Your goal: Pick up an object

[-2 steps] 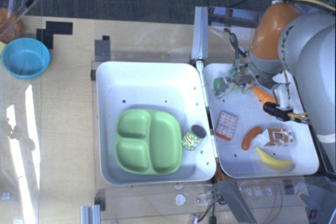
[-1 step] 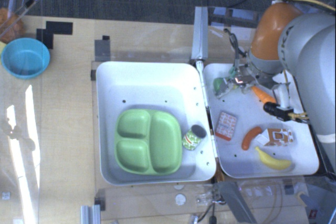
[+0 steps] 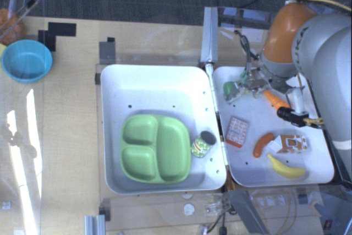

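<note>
Yellow plastic banana point(image 3: 286, 167) sits just past the red sausage toy point(image 3: 263, 144), untouched. Gripper point(image 3: 242, 87) hovers further up from the banana; jaw state's hidden, nothing picked yet.

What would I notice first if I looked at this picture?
Probably the big green plate with its sections, lying in the left bin beside a small can. Next, the huge grey arm with its orange band leaning over the right bin from the right. That bin holds a yellow banana and a red sausage, and a bright blue bowl sits far left on the bench.
</note>
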Controlling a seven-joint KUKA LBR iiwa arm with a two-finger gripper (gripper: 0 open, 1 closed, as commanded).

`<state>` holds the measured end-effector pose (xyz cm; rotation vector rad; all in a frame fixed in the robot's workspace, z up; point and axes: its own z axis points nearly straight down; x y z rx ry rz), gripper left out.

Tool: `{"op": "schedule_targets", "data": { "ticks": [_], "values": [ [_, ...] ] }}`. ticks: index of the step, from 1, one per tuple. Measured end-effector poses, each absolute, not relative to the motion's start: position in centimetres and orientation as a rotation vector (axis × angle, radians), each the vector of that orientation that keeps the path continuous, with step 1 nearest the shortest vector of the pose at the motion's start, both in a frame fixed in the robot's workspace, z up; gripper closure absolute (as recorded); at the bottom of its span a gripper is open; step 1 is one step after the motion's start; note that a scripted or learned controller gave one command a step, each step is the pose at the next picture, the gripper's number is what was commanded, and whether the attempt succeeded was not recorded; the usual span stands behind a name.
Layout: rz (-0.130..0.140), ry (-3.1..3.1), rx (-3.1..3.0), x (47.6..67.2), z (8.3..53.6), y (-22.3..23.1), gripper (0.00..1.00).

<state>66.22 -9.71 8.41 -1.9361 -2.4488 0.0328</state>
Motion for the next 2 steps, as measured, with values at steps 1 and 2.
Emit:
{"op": "schedule_targets", "data": {
  "ticks": [1,2],
  "values": [
    [0.033,-2.44,-1.948,66.21,8.41,-9.63,0.0],
    [0.033,-2.455,-1.929,66.21,8.41,-9.61,0.0]
  ]
}}
